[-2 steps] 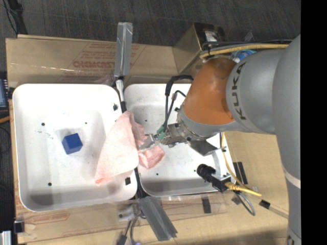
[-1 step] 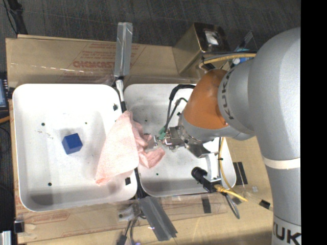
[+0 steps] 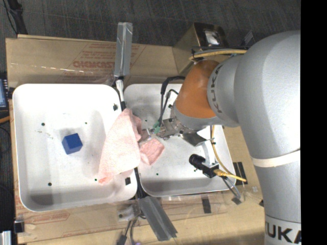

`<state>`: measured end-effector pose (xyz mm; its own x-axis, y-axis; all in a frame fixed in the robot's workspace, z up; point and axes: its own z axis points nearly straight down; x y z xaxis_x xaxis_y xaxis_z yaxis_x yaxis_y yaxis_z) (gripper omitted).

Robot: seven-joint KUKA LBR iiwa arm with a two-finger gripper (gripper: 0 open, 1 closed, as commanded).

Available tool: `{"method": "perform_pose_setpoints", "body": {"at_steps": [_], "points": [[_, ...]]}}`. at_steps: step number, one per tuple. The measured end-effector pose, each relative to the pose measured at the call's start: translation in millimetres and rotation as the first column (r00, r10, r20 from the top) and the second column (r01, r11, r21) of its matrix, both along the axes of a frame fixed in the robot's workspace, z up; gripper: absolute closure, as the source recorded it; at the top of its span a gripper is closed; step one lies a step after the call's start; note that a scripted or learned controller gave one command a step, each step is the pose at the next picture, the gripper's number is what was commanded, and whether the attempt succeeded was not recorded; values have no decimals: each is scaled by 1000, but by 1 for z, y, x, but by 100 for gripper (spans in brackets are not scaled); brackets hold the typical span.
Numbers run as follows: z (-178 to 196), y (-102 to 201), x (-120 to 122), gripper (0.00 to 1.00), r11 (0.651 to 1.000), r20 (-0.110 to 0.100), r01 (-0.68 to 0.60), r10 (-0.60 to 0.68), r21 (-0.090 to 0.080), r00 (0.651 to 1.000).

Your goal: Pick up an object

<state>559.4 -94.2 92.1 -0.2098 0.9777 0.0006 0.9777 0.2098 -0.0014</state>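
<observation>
Pink cloth (image 3: 120, 147) lies draped over the adjoining rims of the two bins. Its larger part is in the left bin (image 3: 30, 137), and a smaller folded end is in the right bin (image 3: 179, 188). The arm (image 3: 255, 86) hides the far and right parts of the right bin. The near floor of that bin is open. The gripper (image 3: 149, 133) is at the cloth's right edge; how far it is open, and whether it has hold of the cloth, cannot be told. A blue cube (image 3: 72, 143) stands on the left bin's floor, apart from the cloth, with open floor around it.
</observation>
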Motion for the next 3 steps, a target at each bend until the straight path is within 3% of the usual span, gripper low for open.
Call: {"method": "perform_pose_setpoints", "body": {"at_steps": [1, 2, 3], "points": [[10, 1, 0, 100, 1000, -2, -4, 4, 1, 1000], [10, 0, 0, 0, 1000, -2, -4, 4, 0, 1000], [1, 0, 30, 0, 969, 2, -247, 247, -2, 969]]}}
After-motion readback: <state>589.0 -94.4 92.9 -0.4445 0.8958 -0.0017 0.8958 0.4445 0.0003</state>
